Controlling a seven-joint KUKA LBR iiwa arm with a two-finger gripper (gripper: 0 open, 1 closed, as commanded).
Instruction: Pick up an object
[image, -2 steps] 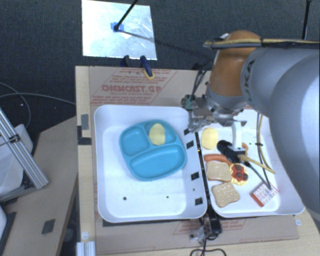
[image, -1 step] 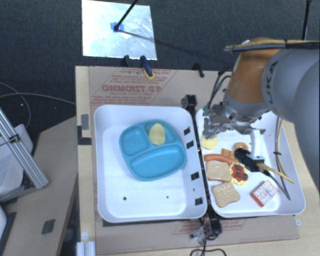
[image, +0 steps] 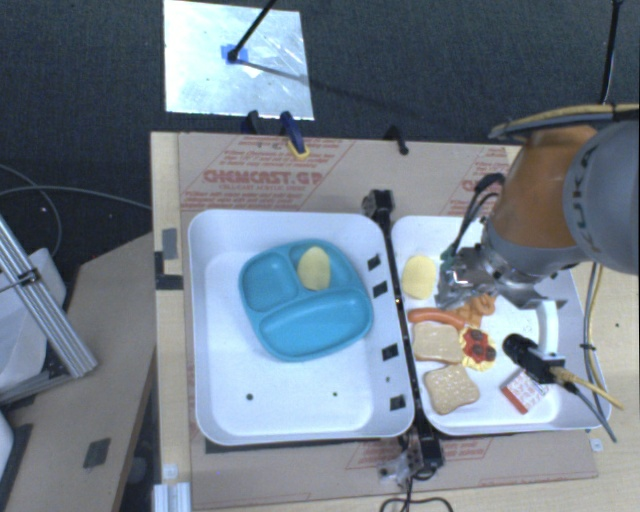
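- Since gripper (image: 462, 285) sits low in right bin (image: 560, 415), over the food cluster, aim for 1 item only; can't tell jaw state, arm body covers it.
- Nearest candidates: sausage (image: 432, 317) just below the wrist, yellow piece (image: 419, 275) to its left, bread slice (image: 437, 343) under the sausage.
- Items touch/overlap there, so drop straight down, centre on 1 piece, else likely a 2-item nudge.
- Second bread slice (image: 450, 388) and red-white block (image: 522, 391) have more room.
- Tight edges: centre divider (image: 392, 300) beside yellow piece.
- Left bin (image: 220, 400) holds blue tray (image: 305, 325) w/ yellow-green lump (image: 314, 266); plenty of open floor round it.
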